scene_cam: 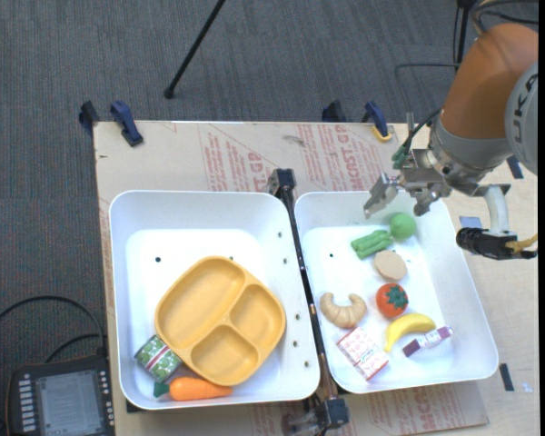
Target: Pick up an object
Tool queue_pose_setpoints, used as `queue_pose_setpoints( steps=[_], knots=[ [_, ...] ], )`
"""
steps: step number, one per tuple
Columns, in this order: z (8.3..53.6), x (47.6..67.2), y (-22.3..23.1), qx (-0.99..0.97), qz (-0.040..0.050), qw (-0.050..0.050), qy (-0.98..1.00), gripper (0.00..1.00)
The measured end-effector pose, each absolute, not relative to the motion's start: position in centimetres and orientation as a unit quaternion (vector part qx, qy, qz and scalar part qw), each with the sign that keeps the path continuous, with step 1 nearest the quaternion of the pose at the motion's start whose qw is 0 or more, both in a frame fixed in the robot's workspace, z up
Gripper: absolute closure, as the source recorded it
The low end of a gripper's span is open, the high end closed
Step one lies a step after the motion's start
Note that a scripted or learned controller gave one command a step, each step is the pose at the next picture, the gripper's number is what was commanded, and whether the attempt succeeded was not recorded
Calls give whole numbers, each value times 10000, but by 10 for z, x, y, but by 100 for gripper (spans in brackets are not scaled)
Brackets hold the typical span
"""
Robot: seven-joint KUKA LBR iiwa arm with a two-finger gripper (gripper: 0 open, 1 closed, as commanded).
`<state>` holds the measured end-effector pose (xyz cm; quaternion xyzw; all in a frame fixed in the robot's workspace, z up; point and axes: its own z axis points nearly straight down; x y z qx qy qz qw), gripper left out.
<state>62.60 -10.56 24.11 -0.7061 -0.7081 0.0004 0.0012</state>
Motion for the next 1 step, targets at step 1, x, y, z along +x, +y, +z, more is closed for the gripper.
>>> queue_pose_setpoints(
  steps=[1],
  knots=[
    [96, 645, -90, -7059, -7, -2, -7083, 0]
  ],
)
